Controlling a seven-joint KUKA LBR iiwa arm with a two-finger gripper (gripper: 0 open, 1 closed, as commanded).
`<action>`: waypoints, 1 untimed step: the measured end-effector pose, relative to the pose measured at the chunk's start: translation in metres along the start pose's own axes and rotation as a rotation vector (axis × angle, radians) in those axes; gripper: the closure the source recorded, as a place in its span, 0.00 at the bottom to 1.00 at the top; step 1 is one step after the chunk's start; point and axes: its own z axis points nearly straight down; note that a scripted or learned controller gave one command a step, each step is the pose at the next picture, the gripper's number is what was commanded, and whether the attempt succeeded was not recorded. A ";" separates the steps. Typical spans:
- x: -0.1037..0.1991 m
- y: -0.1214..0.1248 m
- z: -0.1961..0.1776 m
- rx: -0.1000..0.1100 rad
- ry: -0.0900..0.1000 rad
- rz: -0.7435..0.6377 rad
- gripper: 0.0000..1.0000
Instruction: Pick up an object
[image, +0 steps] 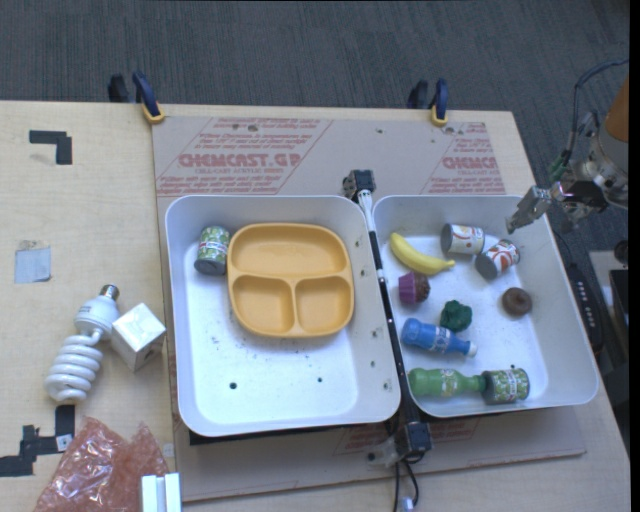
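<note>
Evidently the gripper (530, 208) is hanging over the upper right rim of the right-hand shallow white bin (572, 330), reaching in from the side. It is too small and blurred here to tell whether it is spread or closed, and nothing is showing in its grasp.

The pickable things are lying loose in that bin, scattered rather than stacked, so each is offering some free side. A small white-and-red can (462, 239) and a second tilted white-and-red can (497, 258) are lying nearest the gripper, so they are looking like the likeliest targets. A yellow plastic banana (420, 255) is lying just left of them. Lower down, a purple cup-like toy (413, 289), a dark green lumpy toy (456, 315), a brown ring-shaped toy (516, 301), a blue plastic bottle (437, 338), a green plastic bottle (445, 382) and a green-labelled can (505, 384) are resting on the bin floor.

The left-hand white bin (190, 380) is holding a yellow three-compartment tray (291, 278) with a green-labelled tin (212, 249) touching its left edge.

Both bins are sitting on a brown board (250, 155) – two blue-and-yellow clamps (147, 97) are pinning it to the surface, presumably against sliding. Its red print is reading "CHEMCAST GP"; the can labels are too small to read.
</note>
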 end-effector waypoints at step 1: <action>0.030 -0.028 0.132 0.000 0.000 0.002 0.00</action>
